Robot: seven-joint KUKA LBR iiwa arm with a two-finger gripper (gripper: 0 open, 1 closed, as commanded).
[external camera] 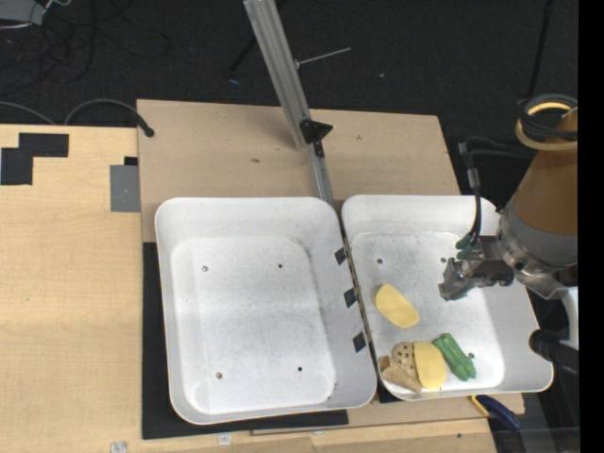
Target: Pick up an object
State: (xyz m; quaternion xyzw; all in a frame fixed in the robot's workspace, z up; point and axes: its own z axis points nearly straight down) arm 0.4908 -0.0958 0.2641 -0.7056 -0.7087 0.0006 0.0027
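Observation:
In the right bin [415, 220] lie a yellow oval piece [396, 306], a second yellow piece [430, 364] on a tan perforated item [404, 359], and a green object [455, 356] near the front edge. My gripper [457, 281] hangs over the right part of this bin, right of the yellow oval and above the green object. Nothing shows between its fingers.
The left bin [247, 305] sits beside the right one, with black clips [347, 295] along the shared edge. A metal rail [283, 74] slants up from the bins' back. The wooden bench [66, 281] extends left.

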